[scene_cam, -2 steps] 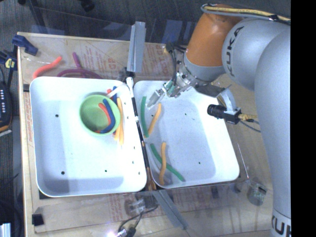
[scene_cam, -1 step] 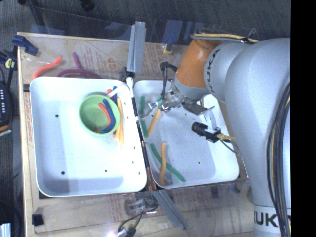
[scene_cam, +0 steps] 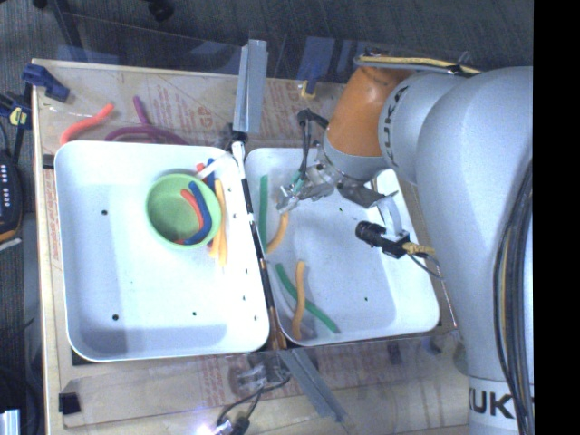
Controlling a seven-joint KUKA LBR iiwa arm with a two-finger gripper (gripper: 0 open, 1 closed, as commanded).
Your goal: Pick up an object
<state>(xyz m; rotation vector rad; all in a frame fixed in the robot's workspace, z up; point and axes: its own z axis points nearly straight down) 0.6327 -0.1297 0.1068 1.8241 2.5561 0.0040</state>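
**Pincer low in the right bin, nothing seen in its grip**

On the far left of the bench (scene_cam: 145, 93), outside the bins, lie an orange strip (scene_cam: 88, 123) and a loop of purple cord (scene_cam: 145, 134). The left bin (scene_cam: 136, 315) carries a green bowl (scene_cam: 172, 208) toward its far right part; a red piece (scene_cam: 195, 201) and a blue piece (scene_cam: 186, 239) curve along the bowl's inside, and an orange stick (scene_cam: 220, 229) lies against the bowl's right side, close to the bin's right wall.

In the right bin (scene_cam: 399, 306), a green stick (scene_cam: 265, 199) lies along the left wall at the far end. An orange curved stick (scene_cam: 280, 232) sits just to its right, its far end just below the pincer. Nearer the viewer, a second orange stick (scene_cam: 298, 299) and a long green stick (scene_cam: 306, 297) cross each other close to the near left corner.

The pincer (scene_cam: 294, 191) hangs over the far left part of the right bin, tilted leftward. Whether its tips are apart or together cannot be told, and no object shows between them. The grey arm (scene_cam: 453, 152) with its orange band (scene_cam: 367, 107) fills the right side.
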